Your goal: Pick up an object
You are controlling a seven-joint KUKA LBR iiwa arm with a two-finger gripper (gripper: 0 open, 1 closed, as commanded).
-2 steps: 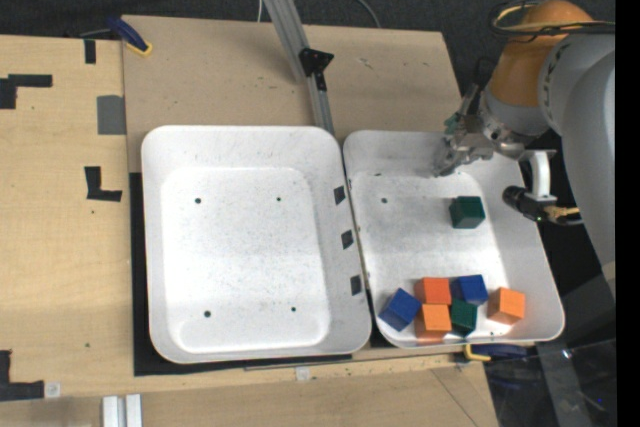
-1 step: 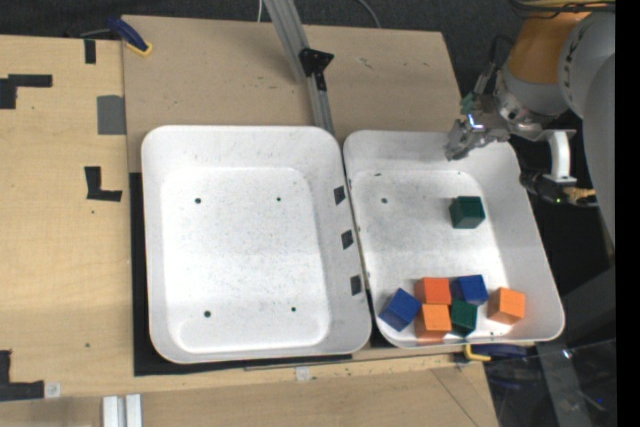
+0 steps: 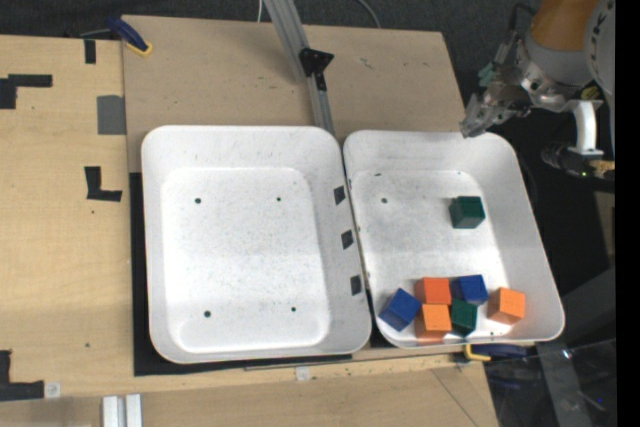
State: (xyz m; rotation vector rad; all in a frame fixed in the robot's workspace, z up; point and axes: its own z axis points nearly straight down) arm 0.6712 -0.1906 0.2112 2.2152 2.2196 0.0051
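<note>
Two shallow white speckled plastic bins; I see blocks in the right bin (image 3: 520, 215) alone. A dark green cube (image 3: 466, 211) sits apart, mid-bin. Along the near wall cluster a blue cube (image 3: 400, 307), two orange cubes (image 3: 435, 305), another blue, another green, and an orange block (image 3: 507, 304). The gripper (image 3: 476, 122) hangs over the bin's far right corner; whether its fingers are parted, I cannot tell.

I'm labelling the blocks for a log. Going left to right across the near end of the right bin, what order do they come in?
Blue block → orange block → blue block → orange block. The pieces stacked tightly in the middle overlap, so I left those out.
</note>
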